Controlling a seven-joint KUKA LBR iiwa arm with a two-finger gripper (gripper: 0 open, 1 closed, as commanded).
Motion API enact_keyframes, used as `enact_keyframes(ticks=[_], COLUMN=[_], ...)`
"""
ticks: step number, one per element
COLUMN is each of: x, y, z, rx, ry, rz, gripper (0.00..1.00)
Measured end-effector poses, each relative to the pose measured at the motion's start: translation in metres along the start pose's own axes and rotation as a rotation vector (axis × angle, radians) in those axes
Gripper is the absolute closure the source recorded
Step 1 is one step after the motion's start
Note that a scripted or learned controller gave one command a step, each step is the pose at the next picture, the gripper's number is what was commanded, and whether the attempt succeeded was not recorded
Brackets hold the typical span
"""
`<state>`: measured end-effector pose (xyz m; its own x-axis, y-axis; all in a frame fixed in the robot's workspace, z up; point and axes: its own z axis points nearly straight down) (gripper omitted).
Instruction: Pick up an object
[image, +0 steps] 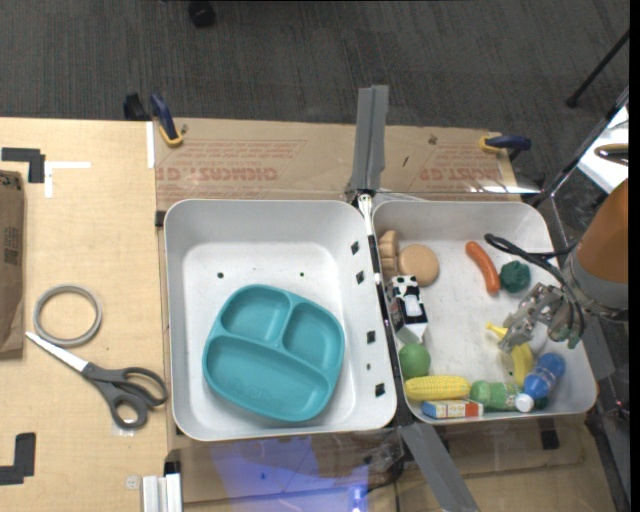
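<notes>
I am positioning the gripper (522, 332) low over the right bin (455, 208), toward its right wall, where the arm is reaching in from the right side of the camera view. I cannot tell whether the jaws are open or closed; the metal linkage is blurring together against the white floor, and nothing is visibly sitting between them. The nearest candidate is the yellow piece (521, 358) lying just below the gripper, touching or almost touching the blue bottle (541, 379). To do this step well, I am judging that the descent should be centred on one item alone, with the jaws straddling its narrow axis, since the corner cluster of corn cob (435, 386), green bottle (497, 394) and red-and-white box (450, 409) is packed tightly along the front wall and is likely to jam a closing stroke. The orange sausage (482, 266) and the dark green ball (515, 276) are lying more apart, with bare floor around them, and would be offering cleaner access. Room is limited on the right by the bin wall, which is near the wrist. The left bin (200, 225) is carrying a teal divided plate (274, 352). On the bench, scissors (105, 379) and a tape roll (67, 313) are lying well apart from both bins
</notes>
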<state>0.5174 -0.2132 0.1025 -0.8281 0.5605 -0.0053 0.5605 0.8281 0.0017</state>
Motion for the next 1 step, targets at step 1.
enact_keyframes(ticks=[1], x=[0.0789], y=[0.0511], z=[0.0085], rx=[-0.003], ry=[-0.003], rz=[0.066], gripper=[1.00])
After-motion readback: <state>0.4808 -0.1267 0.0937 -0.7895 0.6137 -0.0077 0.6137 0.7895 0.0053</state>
